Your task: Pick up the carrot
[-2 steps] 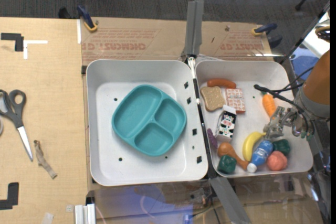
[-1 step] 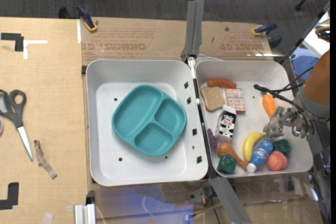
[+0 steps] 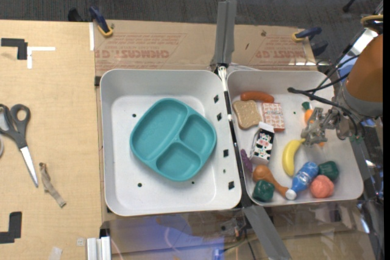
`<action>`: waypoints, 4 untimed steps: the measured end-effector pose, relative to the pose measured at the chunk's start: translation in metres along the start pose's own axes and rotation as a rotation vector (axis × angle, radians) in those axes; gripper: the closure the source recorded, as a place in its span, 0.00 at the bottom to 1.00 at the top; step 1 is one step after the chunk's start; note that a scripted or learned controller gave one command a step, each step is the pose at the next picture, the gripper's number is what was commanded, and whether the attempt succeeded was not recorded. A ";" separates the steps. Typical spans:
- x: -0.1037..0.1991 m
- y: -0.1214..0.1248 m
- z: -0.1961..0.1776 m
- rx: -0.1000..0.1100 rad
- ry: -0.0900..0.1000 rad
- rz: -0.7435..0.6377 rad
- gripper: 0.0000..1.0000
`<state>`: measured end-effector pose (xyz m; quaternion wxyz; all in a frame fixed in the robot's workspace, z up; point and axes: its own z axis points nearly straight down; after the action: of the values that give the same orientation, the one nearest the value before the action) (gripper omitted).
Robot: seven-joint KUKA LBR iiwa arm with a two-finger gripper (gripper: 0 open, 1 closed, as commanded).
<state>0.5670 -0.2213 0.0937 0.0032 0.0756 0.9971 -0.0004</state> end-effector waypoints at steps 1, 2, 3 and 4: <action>-0.087 0.014 -0.001 -0.001 -0.002 -0.185 0.00; -0.039 0.024 0.000 -0.002 0.001 -0.194 0.00; -0.010 0.001 0.001 -0.001 0.002 -0.186 0.00; -0.012 0.002 -0.010 -0.001 -0.004 -0.186 1.00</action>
<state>0.5792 -0.2215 0.1040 0.0054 -0.0174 0.9998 -0.0004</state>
